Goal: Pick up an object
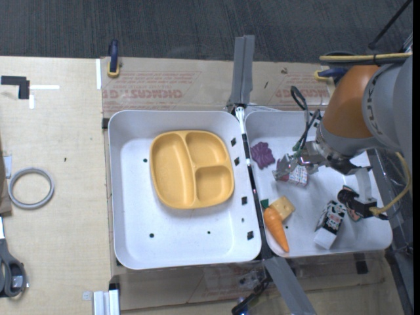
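Where nearest the camera: carrot [276, 230] and cheese wedge [282, 207] in right bin [367, 241]. Beyond, hand [293, 167] low over crumpled silver item [293, 172]; finger state undeterminable. Purple piece [262, 154] beside. Yellow divided plate [192, 168] in left bin [125, 195].

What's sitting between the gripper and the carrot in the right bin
The gripper is low in the right bin, near the purple piece. The carrot lies against the bin's left wall, nearer the camera. A yellow block sits between them, touching the carrot's top end.
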Action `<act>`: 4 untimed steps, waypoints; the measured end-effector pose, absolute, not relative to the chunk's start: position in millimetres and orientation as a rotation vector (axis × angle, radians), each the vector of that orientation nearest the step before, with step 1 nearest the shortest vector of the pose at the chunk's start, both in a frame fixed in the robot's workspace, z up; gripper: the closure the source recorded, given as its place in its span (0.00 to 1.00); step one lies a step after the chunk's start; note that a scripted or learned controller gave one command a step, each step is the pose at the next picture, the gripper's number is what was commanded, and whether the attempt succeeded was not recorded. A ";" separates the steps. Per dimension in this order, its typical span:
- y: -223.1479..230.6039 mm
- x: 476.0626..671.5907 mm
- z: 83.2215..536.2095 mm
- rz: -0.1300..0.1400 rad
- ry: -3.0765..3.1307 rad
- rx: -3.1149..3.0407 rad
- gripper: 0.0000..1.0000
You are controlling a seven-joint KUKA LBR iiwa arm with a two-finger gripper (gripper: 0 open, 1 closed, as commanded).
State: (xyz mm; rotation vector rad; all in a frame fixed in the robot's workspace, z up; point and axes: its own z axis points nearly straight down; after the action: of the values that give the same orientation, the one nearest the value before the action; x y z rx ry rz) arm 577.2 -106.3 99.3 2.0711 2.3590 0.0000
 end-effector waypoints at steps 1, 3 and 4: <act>-106.6 577.7 105.4 -0.004 2.364 2.068 1.00; -118.2 616.1 95.8 0.004 2.227 2.205 0.00; -167.2 595.4 96.2 0.007 2.123 2.302 0.00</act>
State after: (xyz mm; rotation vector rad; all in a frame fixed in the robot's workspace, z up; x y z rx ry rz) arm 595.4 -167.2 96.2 2.3024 2.1226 0.0066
